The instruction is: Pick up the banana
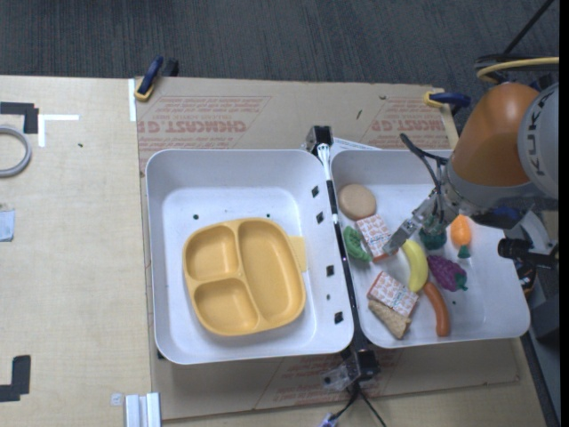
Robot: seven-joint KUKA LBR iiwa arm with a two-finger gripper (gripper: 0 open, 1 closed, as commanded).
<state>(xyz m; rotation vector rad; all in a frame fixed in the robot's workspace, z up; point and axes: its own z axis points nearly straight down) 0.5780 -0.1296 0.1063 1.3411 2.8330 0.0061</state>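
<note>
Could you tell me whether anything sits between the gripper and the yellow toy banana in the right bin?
Nothing visible does. The gripper hangs just above the yellow toy banana's upper end. A purple grape bunch and an orange sausage crowd the banana's right side, but not the gap.

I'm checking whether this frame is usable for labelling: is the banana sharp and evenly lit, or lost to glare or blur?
Camera view: the banana is lit evenly, edges fairly crisp; the white right bin is bright but no glare hides it; the gripper above it looks slightly soft.
</note>
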